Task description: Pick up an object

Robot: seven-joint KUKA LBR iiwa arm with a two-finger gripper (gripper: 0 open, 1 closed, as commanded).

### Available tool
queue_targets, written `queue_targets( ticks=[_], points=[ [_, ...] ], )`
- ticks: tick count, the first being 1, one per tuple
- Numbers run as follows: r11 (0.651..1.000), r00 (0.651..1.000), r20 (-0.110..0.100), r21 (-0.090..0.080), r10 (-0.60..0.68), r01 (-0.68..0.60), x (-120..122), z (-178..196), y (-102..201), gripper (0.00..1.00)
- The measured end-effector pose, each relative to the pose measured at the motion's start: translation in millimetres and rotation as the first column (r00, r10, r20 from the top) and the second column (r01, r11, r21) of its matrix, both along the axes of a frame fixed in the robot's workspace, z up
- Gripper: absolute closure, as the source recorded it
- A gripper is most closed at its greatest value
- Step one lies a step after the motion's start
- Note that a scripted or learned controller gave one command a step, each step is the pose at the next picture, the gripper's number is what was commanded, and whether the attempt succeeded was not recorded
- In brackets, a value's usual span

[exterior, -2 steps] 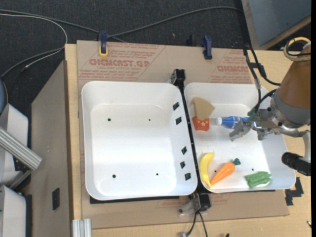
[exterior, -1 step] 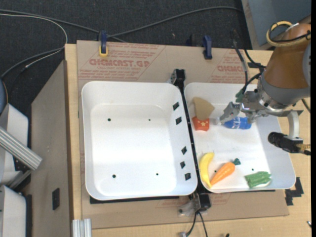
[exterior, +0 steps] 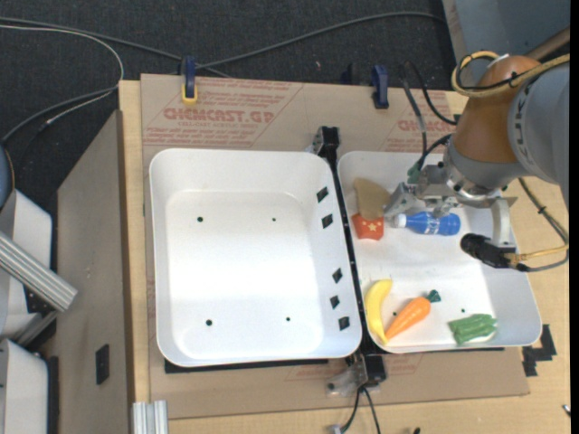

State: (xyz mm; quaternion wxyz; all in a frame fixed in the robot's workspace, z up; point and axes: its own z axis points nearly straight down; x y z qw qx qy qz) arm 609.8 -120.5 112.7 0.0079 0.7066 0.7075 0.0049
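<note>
Gripper [exterior: 423,208] hanging low in right bin [exterior: 516,306], arm reaching in from right; fingers hard to read from this angle, cannot tell how open or whether anything caught

Blue object [exterior: 432,224] lying just under gripper, likely target, looking touched but not seen between fingers

Red piece [exterior: 368,228] and tan piece [exterior: 369,195] sitting just left of it; banana [exterior: 376,307], carrot [exterior: 408,316], green item [exterior: 472,327] resting near front wall

Risks: rounded blue object rolling or squirting out during closing; fingers nudging red piece; lifting with nothing held
</note>
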Motion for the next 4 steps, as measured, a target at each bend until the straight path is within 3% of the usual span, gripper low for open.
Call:
queue_targets(
  ticks=[1,2,3,4],
  points=[
    [1.0,1.0,-0.027,0.008,-0.003,0.003,-78,-29,22,0.0],
    [1.0,1.0,-0.015,0.004,0.001,-0.001,-30,-27,15,0.0],
    [1.0,1.0,-0.016,0.006,-0.001,0.001,-31,-17,16,1.0],
    [1.0,1.0,-0.004,0.007,0.011,-0.011,27,80,109,1.0]
  ],
)
